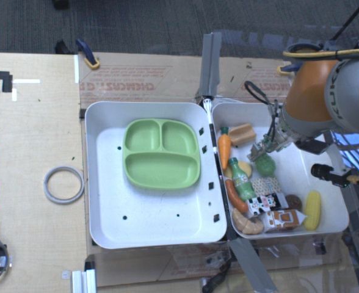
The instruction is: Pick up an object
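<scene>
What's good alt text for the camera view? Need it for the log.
A grey robot arm reaches from the right, its gripper just above a green round toy in the right bin, which holds toy food including a carrot and a green bottle. The left bin holds a green divided plate.

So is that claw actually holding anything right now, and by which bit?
It cannot be told. The claw sits low in the right bin, just above a small green toy, but nothing is visibly clamped in it.

Single fixed cam, high above the light wooden desk, angled down, mid-range; covers both shallow white plastic bins, arm enters right.
</scene>
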### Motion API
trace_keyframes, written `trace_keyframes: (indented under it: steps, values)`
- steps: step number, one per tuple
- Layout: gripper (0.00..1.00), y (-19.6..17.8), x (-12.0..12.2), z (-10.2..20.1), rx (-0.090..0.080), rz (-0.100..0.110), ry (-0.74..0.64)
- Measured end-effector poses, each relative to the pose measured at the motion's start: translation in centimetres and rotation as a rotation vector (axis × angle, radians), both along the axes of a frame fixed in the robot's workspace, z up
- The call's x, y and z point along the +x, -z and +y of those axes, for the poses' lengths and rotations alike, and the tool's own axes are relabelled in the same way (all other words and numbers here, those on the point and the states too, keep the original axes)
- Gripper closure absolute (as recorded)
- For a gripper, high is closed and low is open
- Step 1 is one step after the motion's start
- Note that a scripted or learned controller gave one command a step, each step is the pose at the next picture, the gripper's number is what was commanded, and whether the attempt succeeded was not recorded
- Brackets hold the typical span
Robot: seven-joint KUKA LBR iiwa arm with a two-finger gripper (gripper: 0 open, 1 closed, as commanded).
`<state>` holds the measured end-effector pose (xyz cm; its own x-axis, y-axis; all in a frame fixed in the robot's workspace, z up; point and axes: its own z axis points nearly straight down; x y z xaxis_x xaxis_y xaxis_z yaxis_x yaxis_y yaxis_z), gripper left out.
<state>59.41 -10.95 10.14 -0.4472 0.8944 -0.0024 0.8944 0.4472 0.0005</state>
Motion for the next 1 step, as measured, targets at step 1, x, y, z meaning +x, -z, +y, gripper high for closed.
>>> trace_keyframes:
  steps: [1]
  values:
    - [1.0, -9.07, 5.56, 2.2, 0.0, 0.0, 0.144]
